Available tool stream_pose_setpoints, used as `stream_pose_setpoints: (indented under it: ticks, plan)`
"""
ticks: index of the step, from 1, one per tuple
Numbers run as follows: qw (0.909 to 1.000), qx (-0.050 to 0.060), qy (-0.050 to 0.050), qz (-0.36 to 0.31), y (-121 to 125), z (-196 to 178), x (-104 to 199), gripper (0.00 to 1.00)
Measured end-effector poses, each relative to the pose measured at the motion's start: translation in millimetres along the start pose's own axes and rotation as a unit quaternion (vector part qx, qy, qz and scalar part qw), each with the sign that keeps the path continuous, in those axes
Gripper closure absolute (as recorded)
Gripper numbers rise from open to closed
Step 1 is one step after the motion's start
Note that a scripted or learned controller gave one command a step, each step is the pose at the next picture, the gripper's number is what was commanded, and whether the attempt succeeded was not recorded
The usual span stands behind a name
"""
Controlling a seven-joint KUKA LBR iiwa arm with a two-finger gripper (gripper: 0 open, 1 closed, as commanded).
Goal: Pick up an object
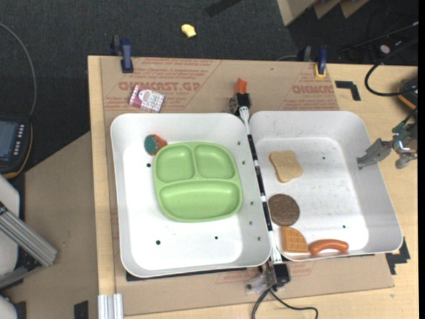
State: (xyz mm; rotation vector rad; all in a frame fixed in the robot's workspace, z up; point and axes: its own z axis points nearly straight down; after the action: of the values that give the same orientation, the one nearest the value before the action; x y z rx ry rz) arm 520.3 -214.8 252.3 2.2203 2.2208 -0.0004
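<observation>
Left bin (133,244): green divided plate (197,181), small round toy (155,143) at its corner.
Right bin (352,198): toast (286,165), brown cookie (284,209), waffle (294,240), sausage (328,246), pick candidates.
Far right: gripper (384,153) empty, fingers spread, over rim, likely approaching.

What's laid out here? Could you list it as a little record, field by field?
left bin: green divided plate; small round red and green item at the plate's upper left edge
right bin: toast-shaped piece, brown round cookie, waffle piece, sausage
gripper: at the right bin's right rim, holding nothing that can be seen
bench outside bins: small pink and white packet
floor: yellow scrap
</observation>
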Motion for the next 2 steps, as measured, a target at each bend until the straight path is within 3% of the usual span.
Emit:
stream_pose_setpoints:
  ticks: [1,2]
  plan:
    - [1.0,0.004,0.003,-0.004,29,101,64,0.0]
    - [1.0,0.002,0.003,-0.003,47,122,127,0.0]
